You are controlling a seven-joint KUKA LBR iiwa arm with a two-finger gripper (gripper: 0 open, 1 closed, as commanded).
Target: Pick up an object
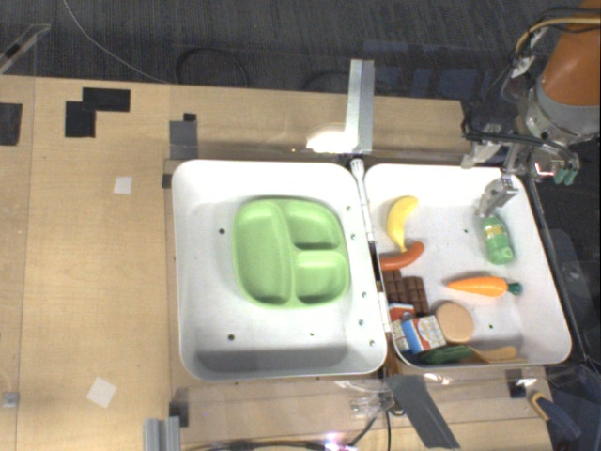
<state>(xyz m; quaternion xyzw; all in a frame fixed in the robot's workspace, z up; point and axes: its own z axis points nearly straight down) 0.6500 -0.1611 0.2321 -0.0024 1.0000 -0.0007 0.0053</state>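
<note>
The left bin [188,280] holds a green divided tray [289,252] lying flat near its middle, well apart from the arm. In the right bin [554,332], just inside the left wall, a yellow banana [401,220] lies above a reddish sausage [402,256], with a dark chocolate bar [408,292] below it and a small carton [419,332] beside a round tan disc [455,322] toward the near edge. An orange carrot [481,287] lies near the middle of the right half, and a green bottle [497,240] lies above it, toward the far right corner. The gripper [495,198] hangs at the upper end of that bottle, touching or nearly so; I cannot tell whether it is parted or closed. Nothing is lifted: every object rests on the bin floor. Judging from this, the pick is barely begun, with the grasp and lift left, the bottle being the likely target.
</note>
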